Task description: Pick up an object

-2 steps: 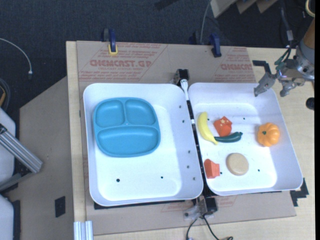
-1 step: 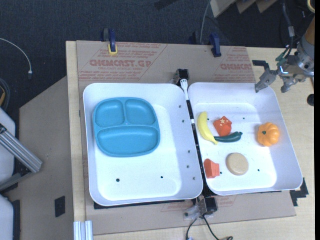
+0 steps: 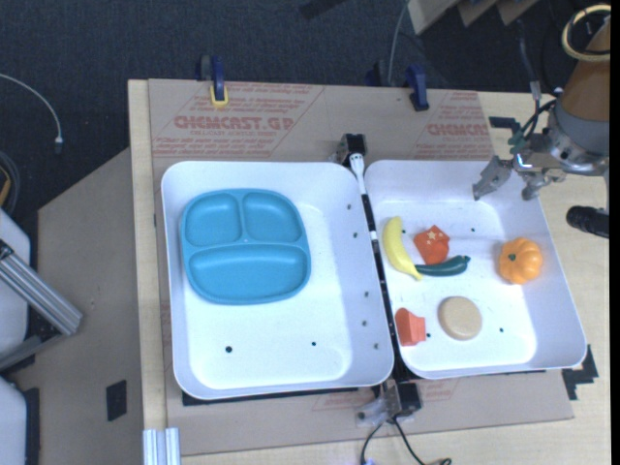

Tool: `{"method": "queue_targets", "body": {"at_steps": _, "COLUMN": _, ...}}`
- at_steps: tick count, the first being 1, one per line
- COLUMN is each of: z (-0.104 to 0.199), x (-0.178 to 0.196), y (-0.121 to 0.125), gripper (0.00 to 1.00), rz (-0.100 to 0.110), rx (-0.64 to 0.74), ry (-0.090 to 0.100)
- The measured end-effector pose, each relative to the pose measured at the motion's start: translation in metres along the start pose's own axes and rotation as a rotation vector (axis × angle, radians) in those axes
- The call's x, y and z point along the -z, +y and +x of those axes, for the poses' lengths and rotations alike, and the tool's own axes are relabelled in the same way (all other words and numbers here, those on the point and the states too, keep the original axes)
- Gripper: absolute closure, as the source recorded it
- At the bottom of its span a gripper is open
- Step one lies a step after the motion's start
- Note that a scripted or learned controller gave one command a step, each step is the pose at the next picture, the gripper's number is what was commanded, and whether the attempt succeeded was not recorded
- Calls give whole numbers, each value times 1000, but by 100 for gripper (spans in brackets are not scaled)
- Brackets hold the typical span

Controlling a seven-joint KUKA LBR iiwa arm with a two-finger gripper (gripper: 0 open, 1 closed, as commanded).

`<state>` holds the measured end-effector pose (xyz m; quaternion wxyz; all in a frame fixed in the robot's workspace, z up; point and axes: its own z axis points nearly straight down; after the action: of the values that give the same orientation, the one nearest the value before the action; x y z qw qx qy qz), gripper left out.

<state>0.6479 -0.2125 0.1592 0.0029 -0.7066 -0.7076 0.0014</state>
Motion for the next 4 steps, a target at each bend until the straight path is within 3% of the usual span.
{"method": "queue_targets", "body": {"at_steps": 1, "z": 5, "x": -63, "y": 0, "gripper": 0, "rz": 0, "rx": 1, "ry": 0}}
{"method": "queue_targets", "body": {"at_steps": 2, "z": 5, "x": -75, "y": 0, "gripper": 0, "rz": -3, "rx": 1, "ry": -1}}
{"method": "queue_targets", "body": {"at_steps": 3, "z": 5, "x": -63, "y": 2, "gripper": 100, "rz": -7, "rx": 1, "ry": -3}}
{"method": "queue_targets", "body": {"at_steps": 4, "z": 14, "x": -7, "y": -3, "gripper": 100, "rz": -13, "rx": 0, "ry": -5}}
